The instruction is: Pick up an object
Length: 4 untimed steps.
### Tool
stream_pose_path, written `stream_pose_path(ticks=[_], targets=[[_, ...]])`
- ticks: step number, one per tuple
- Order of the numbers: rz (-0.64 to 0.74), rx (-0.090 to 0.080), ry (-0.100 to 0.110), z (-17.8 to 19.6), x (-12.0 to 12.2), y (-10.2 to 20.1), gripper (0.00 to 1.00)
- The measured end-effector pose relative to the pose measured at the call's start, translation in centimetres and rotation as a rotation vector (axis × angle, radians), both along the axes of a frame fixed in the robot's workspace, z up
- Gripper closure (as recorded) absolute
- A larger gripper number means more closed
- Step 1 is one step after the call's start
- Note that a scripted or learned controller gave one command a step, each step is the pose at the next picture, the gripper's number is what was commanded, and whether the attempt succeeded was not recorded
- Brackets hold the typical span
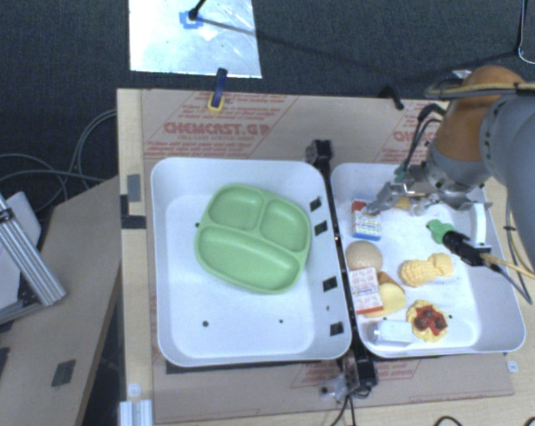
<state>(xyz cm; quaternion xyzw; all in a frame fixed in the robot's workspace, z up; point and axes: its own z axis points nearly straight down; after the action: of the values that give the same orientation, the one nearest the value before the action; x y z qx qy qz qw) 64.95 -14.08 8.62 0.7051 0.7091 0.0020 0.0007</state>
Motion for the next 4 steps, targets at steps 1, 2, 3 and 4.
stream_pose_path(ticks=[1, 2, 3, 4], targets=[[0.003, -0.001, -0.01, 1.6, 0.3, 0.0, 1.0], [0.0, -0.003, -0.002, 6.0, 0.5, 0.0, 1.0], [0.0, -0.003, -0.005, 12.5, 0.5, -0.1, 1.0], [0.0, -0.002, -0.001, 14.0, 0.6, -0.1, 1.0]])
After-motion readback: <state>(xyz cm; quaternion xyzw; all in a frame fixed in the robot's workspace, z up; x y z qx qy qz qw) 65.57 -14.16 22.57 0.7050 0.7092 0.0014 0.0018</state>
